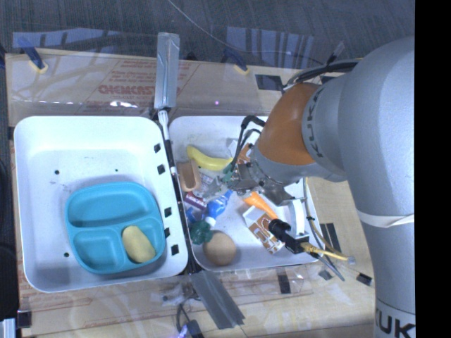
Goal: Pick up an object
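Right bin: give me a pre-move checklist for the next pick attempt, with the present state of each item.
1. Arm over the right bin: ok, the wrist hangs above the pile's middle.
2. Gripper state: cannot tell, the wrist hides it.
3. Object held: cannot tell, nothing visibly held.
4. Free targets: ok, the banana lies at the back and the brown potato sits apart at the front.
5. Clutter under the wrist: not ok, the plastic bottle and orange packet crowd together.
6. Left bin: ok, the blue tray holds the yellow potato, away from the arm.
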Robot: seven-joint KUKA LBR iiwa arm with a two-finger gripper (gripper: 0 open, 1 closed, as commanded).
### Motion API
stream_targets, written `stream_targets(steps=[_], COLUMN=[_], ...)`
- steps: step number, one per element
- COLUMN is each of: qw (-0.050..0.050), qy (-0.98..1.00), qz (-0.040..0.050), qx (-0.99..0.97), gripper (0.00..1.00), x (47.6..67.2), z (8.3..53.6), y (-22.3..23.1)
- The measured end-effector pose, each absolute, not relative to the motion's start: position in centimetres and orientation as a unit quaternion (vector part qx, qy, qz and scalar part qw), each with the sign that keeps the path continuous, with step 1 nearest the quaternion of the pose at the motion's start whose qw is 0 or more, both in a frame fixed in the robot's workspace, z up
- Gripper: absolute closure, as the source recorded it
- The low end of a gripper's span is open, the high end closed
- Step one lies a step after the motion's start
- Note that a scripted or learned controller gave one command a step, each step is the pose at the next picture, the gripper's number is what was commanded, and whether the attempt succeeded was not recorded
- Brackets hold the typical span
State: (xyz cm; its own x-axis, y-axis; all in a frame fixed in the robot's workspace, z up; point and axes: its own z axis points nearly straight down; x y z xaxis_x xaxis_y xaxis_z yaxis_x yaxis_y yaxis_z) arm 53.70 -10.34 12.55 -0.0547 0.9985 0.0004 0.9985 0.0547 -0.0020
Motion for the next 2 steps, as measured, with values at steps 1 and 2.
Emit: stream_targets(steps=[1, 2], qw=[-0.001, -0.004], qy=[-0.710, -0.731], qz=[-0.0015, -0.0037], qx=[-0.704, -0.682], gripper=[0.00, 0.00], x=[55.4, 52.4], z=[9.6, 9.8], y=[-9.8, -14.7])
